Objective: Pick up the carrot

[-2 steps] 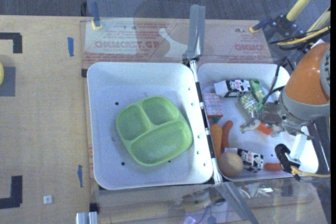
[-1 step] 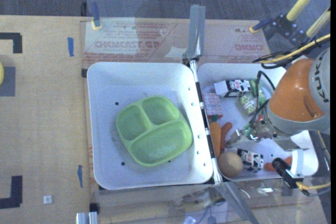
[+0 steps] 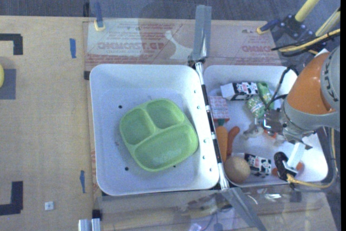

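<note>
The carrot (image 3: 227, 141) lies in my right bin (image 3: 319, 167) near its left wall, just above a brown potato-like ball (image 3: 237, 168). It looks like a light, stiff toy with a smooth, slippery skin, so I judge a hold across its thick middle safest. My gripper (image 3: 266, 128) hangs just right of it; whether it is parted or clenched I cannot tell. The green tray (image 3: 158, 134) sits apart in the left bin (image 3: 108, 89).
</note>
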`<action>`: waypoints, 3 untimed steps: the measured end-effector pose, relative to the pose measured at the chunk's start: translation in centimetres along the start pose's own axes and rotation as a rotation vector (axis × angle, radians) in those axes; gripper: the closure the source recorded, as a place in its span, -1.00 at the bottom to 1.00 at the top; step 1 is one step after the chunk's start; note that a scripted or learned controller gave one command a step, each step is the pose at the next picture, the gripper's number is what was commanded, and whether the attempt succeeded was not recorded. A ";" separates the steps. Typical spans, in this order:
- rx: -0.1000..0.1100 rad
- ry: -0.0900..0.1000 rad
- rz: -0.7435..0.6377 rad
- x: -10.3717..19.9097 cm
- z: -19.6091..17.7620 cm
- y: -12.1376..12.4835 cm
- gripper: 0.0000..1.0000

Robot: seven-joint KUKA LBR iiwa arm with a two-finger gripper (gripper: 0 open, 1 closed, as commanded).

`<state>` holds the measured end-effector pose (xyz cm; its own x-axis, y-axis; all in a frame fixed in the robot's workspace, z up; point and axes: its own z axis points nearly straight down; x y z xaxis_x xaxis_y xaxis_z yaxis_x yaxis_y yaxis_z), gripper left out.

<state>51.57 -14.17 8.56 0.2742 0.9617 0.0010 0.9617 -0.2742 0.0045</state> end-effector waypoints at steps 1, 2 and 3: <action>0.000 0.002 0.217 -1.3 0.0 -1.7 -1.00; 0.003 -0.003 0.552 -0.5 0.1 5.3 -1.00; 0.007 -0.005 0.545 -0.3 -0.7 5.3 1.00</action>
<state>56.58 -15.88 9.27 0.7333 0.6799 -0.0037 0.6799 -0.7333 -0.0021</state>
